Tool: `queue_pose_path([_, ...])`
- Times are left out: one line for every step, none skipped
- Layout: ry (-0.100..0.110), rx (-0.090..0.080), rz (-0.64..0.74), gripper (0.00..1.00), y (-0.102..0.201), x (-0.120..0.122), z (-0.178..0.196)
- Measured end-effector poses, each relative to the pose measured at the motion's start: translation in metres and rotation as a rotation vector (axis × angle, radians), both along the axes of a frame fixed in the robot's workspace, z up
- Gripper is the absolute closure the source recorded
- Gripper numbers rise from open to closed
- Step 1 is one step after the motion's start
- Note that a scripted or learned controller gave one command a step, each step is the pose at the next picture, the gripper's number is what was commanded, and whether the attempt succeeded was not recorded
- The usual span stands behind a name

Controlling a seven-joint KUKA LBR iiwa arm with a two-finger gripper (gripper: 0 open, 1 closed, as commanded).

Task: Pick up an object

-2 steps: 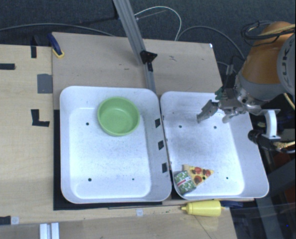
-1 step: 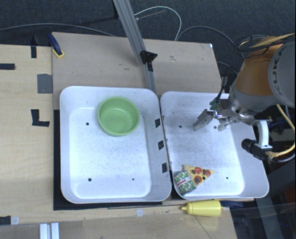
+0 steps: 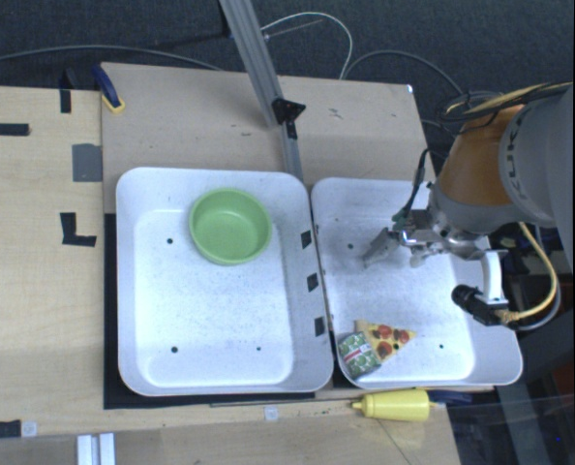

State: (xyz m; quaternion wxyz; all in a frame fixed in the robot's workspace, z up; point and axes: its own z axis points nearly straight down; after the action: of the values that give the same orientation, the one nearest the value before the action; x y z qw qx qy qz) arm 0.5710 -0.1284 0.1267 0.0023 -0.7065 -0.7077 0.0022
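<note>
My gripper (image 3: pixel 394 254) hangs over the upper middle of the right bin (image 3: pixel 462 356), its two fingers spread apart with nothing between them. A toy pizza slice (image 3: pixel 388 337) lies near that bin's front left corner. Beside the slice, tight in the corner, sits a small round green item (image 3: pixel 358 355). Both lie well below the gripper and apart from it. A green bowl (image 3: pixel 230 225) stands upright in the upper part of the left bin (image 3: pixel 210 356).
A yellow squeeze bottle (image 3: pixel 396 405) lies on the bench just outside the right bin's front rim. A metal pole (image 3: pixel 258 56) slants down to the divide between the bins. Cables hang by the arm at the right.
</note>
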Motion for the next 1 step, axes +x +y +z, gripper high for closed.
queue_pose_path([-0.003, 0.0, 0.001, 1.0, 0.0006, 0.001, 0.0126])
